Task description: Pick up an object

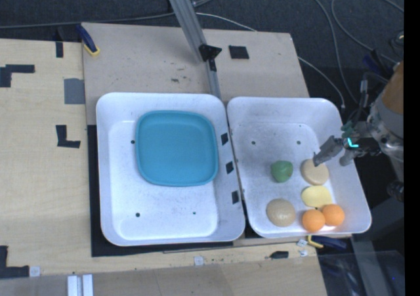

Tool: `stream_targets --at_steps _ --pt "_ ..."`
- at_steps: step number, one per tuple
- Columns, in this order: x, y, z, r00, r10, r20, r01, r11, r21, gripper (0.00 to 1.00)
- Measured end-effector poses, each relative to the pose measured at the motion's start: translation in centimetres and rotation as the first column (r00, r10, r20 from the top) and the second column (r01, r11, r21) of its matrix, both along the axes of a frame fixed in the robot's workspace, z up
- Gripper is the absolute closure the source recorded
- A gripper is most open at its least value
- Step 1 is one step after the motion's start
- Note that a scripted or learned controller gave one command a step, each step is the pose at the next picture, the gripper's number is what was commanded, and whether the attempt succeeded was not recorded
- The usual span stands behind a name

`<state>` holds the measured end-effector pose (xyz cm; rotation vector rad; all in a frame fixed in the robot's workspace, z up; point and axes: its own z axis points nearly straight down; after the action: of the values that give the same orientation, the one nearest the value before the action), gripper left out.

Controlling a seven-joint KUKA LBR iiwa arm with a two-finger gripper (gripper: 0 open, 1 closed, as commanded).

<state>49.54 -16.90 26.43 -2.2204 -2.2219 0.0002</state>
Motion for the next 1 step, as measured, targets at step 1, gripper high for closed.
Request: stream_targets --at_steps 1 --pt "0.0 0.0 0.0 1.0 0.0 0.0 0.0 1.0 0.0 0.0"
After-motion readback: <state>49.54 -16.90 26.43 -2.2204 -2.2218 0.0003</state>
